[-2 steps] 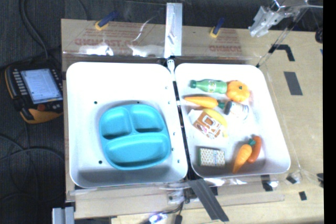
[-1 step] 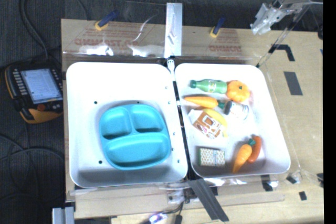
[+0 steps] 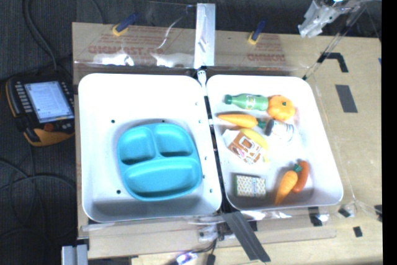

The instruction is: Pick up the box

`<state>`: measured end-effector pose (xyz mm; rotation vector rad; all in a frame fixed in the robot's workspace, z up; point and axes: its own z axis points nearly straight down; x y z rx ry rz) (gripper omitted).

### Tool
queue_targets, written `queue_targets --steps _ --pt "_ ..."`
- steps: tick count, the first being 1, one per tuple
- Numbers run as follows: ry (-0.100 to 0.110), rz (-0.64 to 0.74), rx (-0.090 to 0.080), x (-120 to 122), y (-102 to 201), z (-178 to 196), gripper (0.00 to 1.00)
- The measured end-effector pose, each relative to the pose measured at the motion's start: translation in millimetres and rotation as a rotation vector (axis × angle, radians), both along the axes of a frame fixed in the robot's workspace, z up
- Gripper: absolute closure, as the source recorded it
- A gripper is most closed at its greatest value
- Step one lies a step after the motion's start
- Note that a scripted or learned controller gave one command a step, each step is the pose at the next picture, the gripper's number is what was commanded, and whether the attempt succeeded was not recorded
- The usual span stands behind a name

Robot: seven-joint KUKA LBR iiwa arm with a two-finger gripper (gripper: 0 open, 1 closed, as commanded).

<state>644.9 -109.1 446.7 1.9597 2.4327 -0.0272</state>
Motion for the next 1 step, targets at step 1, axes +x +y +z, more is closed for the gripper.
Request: queue_targets --steps 1 --pt "-0.001 0.0 -0.003 0.7 0.2 9.3 1.0"
